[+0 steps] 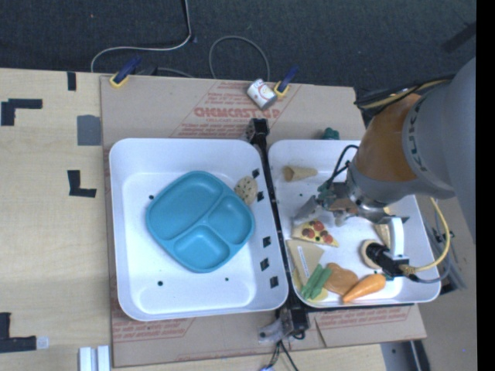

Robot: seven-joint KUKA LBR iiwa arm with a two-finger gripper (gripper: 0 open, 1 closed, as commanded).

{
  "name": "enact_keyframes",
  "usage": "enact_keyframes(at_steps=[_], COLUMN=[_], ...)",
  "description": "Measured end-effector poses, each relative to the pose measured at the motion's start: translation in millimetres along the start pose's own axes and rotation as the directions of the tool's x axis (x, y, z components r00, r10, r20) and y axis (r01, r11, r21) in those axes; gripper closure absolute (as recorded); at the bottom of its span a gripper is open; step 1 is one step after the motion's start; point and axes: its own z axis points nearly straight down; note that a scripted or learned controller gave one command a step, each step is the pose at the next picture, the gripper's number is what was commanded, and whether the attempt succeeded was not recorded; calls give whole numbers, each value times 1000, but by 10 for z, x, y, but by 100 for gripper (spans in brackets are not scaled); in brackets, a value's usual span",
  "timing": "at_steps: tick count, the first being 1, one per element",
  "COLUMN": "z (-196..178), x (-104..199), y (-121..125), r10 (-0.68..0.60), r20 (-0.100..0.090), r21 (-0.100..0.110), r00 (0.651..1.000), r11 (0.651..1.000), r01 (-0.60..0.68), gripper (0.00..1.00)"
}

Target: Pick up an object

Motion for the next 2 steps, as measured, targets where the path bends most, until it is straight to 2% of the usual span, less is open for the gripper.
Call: enact_keyframes(at_steps=[1, 2], z=[254, 108], x=[93, 77], y=[-154, -126], r10=[3, 4], r20=[5, 6], r21=[-8, -14], r00=[1000, 1000], r11=[1000, 1000], r01=[-3, -4], gripper=[0, 100])
